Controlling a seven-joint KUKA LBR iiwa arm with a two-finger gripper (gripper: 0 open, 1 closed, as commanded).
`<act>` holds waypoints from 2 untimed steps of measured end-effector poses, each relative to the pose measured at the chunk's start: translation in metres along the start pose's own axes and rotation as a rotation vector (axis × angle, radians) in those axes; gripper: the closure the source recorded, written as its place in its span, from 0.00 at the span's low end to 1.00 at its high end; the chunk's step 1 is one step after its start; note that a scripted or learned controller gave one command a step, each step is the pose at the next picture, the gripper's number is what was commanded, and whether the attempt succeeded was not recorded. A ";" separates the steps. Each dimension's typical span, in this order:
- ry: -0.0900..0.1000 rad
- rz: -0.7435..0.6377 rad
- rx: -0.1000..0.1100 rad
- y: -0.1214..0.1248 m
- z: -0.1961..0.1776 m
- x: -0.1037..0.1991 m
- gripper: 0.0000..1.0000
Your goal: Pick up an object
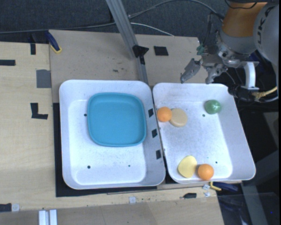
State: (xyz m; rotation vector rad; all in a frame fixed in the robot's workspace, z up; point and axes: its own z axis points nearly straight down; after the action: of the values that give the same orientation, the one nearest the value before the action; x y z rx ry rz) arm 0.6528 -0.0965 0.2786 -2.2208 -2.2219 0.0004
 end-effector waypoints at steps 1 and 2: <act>0.000 0.000 0.000 0.000 0.000 0.000 0.00; 0.000 0.000 0.004 -0.008 0.047 -0.003 0.00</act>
State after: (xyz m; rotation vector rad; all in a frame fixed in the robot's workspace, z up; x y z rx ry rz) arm 0.6445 -0.0991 0.2318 -2.2191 -2.2196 0.0046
